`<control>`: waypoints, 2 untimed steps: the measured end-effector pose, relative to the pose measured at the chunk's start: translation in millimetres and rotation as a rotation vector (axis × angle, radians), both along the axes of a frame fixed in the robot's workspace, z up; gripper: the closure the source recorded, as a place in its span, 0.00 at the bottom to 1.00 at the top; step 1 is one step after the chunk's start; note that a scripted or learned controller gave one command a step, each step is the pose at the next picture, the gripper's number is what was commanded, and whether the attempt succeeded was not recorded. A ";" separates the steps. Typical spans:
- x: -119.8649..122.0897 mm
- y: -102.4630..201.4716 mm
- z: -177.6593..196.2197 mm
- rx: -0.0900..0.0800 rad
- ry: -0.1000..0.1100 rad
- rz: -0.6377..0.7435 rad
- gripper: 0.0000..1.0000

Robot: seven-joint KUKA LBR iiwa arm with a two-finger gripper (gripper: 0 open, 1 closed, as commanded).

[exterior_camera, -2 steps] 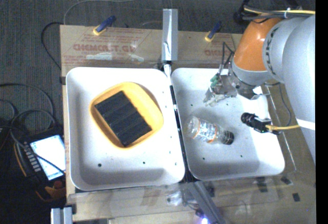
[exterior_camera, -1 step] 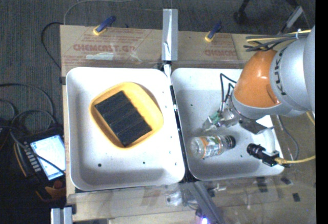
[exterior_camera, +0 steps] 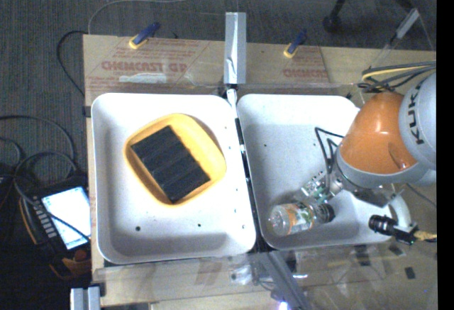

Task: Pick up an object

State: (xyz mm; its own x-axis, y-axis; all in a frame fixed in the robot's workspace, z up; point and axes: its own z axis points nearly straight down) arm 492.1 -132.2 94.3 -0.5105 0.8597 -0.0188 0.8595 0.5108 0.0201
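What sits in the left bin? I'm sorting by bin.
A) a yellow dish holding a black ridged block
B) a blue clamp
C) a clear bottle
A: the yellow dish with the black ridged block lies in the left bin; the clear bottle lies in the right bin.

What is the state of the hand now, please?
Hand: over the bottle in the right bin; open or shut cannot be told.
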 end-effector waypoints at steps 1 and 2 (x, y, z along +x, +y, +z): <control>-0.1 -22.7 -0.4 0.015 0.006 -0.236 0.00; 55.2 -51.6 43.2 0.011 0.026 -0.503 0.00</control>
